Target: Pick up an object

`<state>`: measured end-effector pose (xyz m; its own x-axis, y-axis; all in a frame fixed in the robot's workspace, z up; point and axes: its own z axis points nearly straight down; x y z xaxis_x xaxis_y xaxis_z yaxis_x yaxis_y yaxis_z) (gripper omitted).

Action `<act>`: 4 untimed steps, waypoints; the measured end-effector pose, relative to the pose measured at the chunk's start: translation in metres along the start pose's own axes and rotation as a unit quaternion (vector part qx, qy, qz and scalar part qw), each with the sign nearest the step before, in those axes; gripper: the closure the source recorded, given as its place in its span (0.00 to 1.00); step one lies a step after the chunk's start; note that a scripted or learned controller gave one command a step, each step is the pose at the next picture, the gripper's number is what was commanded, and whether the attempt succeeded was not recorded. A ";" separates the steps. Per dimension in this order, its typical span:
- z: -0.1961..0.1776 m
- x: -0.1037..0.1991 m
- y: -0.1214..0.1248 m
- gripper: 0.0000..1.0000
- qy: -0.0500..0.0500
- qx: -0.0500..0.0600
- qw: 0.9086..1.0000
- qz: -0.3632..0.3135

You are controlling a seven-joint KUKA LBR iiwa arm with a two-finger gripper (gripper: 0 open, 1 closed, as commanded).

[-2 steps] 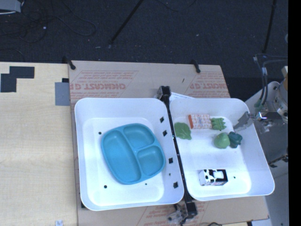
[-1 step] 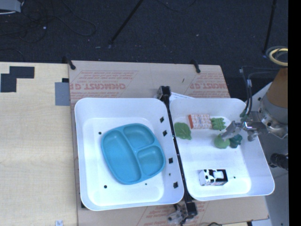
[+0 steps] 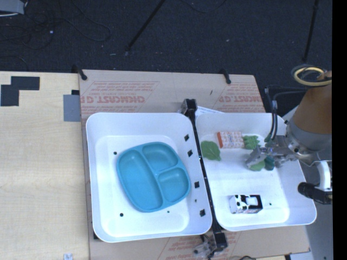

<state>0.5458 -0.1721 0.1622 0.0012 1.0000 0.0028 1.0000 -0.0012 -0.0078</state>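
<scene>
The right bin [image 3: 293,213] holds several small objects. A green leaf-shaped piece [image 3: 210,150] lies near its left wall. A red and white box [image 3: 230,139] sits at the back, with a green lumpy item [image 3: 250,142] just right of it. Near the front lies a black and white object [image 3: 245,203]. My gripper [image 3: 261,160] reaches in from the right and is low over the right-middle of this bin. A small green and teal thing [image 3: 257,166] is right at its tip, partly hidden by it. Whether that thing is gripped is unclear.
The left bin [image 3: 103,199] carries a blue divided plate [image 3: 153,175]. A black divider [image 3: 196,167] runs between the bins. The arm's orange band [image 3: 317,110] and grey wrist [image 3: 309,140] hang over the right bin's right rim. Cardboard lies under both bins.
</scene>
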 end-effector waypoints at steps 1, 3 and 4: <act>0.049 0.000 -0.010 0.00 0.000 0.000 1.000 0.000; -0.008 0.005 -0.009 1.00 -0.001 -0.005 1.000 -0.001; -0.053 0.011 -0.012 1.00 -0.001 -0.005 1.000 -0.002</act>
<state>0.5342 -0.1610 0.2157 -0.0020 1.0000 -0.0002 1.0000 0.0020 0.0024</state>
